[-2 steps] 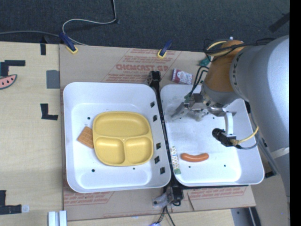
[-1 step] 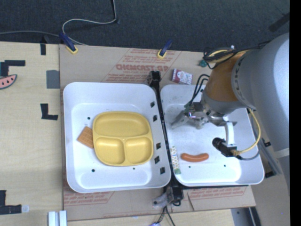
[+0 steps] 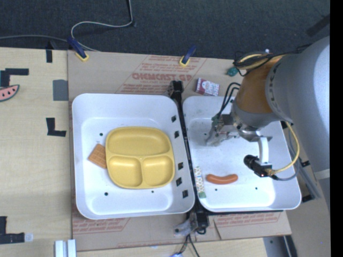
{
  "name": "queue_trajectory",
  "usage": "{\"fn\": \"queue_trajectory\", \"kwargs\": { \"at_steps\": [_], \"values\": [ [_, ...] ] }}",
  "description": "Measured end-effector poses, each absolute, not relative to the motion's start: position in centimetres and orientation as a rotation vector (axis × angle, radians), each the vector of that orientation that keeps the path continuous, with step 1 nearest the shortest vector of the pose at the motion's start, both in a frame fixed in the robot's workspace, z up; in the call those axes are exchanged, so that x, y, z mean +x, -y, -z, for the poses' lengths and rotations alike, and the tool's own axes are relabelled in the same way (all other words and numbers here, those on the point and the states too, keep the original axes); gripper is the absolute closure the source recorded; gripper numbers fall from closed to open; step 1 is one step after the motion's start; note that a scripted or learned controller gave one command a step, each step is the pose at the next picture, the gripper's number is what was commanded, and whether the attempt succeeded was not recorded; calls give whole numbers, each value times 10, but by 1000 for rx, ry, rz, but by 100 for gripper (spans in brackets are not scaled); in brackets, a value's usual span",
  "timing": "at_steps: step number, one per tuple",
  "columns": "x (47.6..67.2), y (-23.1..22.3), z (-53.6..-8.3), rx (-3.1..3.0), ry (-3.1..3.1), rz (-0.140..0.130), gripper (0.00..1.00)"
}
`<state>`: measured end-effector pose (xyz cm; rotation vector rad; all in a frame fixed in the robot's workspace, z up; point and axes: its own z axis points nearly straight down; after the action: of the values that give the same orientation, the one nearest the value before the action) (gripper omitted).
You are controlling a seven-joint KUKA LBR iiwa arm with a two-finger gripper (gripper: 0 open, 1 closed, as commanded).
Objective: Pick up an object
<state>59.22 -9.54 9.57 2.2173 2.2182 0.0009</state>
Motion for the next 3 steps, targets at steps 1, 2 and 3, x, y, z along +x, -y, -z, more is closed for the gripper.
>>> {"fn": "queue_trajectory", "kwargs": {
  "at_steps": [1, 2, 3],
  "values": [
    [592, 95, -96, 2218, -2219, 0, 0],
    [557, 101, -86, 2216, -2220, -5, 0],
    [547, 96, -87, 2215, -2216, -5, 0]
  ]
}}
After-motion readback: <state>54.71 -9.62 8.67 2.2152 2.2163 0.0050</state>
